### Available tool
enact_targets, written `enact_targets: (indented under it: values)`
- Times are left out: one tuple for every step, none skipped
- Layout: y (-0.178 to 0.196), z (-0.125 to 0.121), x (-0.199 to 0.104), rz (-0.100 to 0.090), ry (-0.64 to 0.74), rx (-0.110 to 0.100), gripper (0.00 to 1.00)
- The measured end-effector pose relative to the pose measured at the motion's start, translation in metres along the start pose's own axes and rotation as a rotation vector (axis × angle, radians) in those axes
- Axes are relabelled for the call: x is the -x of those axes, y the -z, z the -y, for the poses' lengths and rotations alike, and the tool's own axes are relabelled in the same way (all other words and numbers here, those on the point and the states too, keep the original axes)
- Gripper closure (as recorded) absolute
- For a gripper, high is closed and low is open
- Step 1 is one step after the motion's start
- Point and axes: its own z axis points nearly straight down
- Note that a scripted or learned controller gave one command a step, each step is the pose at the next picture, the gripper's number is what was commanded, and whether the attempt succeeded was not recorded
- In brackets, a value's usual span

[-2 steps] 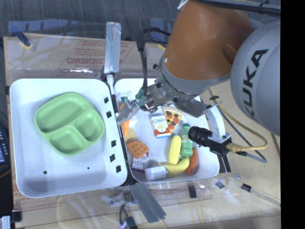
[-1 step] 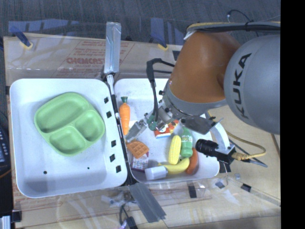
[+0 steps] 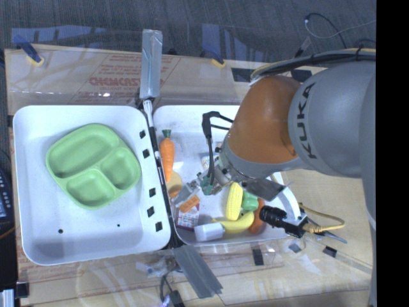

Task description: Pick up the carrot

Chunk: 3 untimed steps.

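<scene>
The carrot (image 3: 167,160), orange with a green stub at its top, lies lengthwise along the left wall of the right bin (image 3: 185,121). It rests free on the bin floor with nothing touching it. My gripper (image 3: 206,183) hangs low over the middle of the right bin, a little to the right of the carrot's lower end and apart from it. The bulky grey and orange wrist hides most of the gripper.
A green divided plate (image 3: 94,165) sits in the left bin (image 3: 32,235). Near the gripper lie a corn cob (image 3: 234,199), a banana (image 3: 234,225), a white tube (image 3: 208,232), a small packet (image 3: 187,219) and other small food items crowding the right bin's front.
</scene>
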Motion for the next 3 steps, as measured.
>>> enact_targets:
  values:
    - [-0.025, -0.009, -0.017, -0.001, -0.045, -0.001, 0.00]
    - [-0.025, -0.019, -0.019, 0.001, -0.347, 0.002, 0.00]
    - [-0.025, -0.016, -0.029, -0.001, -0.327, -0.001, 0.00]
